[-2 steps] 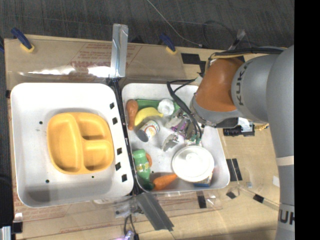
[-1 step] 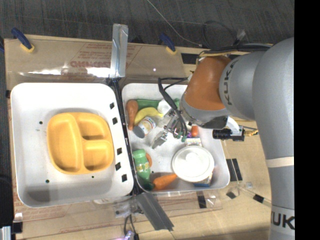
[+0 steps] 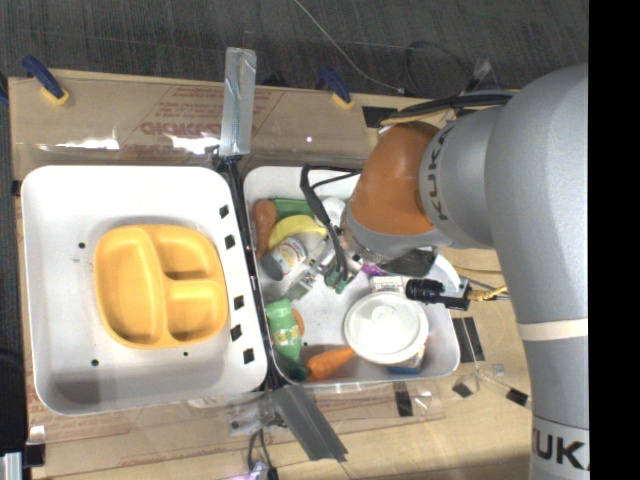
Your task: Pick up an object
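The right bin (image 3: pixel 447 343) holds a clutter of small items: a brown sausage-like piece (image 3: pixel 264 224), a yellow banana-like piece (image 3: pixel 293 230) with a green piece (image 3: pixel 291 207) behind it, a small jar (image 3: pixel 285 258), a green bottle (image 3: pixel 284 327), an orange carrot (image 3: pixel 330 361) and a white round lidded tub (image 3: pixel 385 330). My gripper (image 3: pixel 327 266) reaches down into the middle of this bin, just right of the jar and above the tub. The orange wrist band hides most of it.
The left bin (image 3: pixel 60 208) holds a yellow divided tray (image 3: pixel 160 283). A black cable loops over the right bin's far side. The arm's grey body covers the right of the bench. Tape and clamps line the cardboard behind the bins.
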